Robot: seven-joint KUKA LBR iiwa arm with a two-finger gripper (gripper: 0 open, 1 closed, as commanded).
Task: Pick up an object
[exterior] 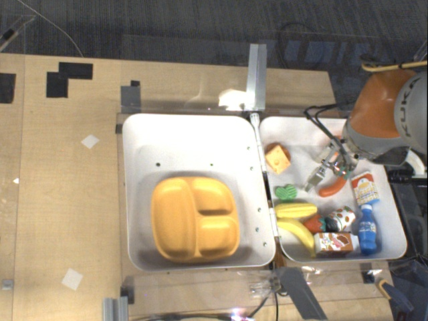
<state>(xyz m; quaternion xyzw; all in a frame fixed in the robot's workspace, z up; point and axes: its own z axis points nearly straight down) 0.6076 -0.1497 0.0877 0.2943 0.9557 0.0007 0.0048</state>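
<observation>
In the near end of the right bin a small carton and a blue bottle are seen lying against the wall, with two bananas just beside them toward the divider; these are judged light, hard toy pieces, smooth and apt to slip, and the crowding leaves little room for fingers. Beyond them a green piece and, near it, a yellow cheese wedge are set apart from the rest; the wedge is judged stiff, light and flat-sided, best taken across its two broad faces. The tool is seen low over the middle of that bin, just beside an orange-red sausage-like piece, a rounded thing likely to roll unless taken across its middle. Whether the tool is spread or pressed together cannot be told, and nothing is visibly pinched. The small dark-and-white item by the bottle cannot be identified. In the left bin a yellow divided tray is seen, too broad for a pinch except at its rim.
</observation>
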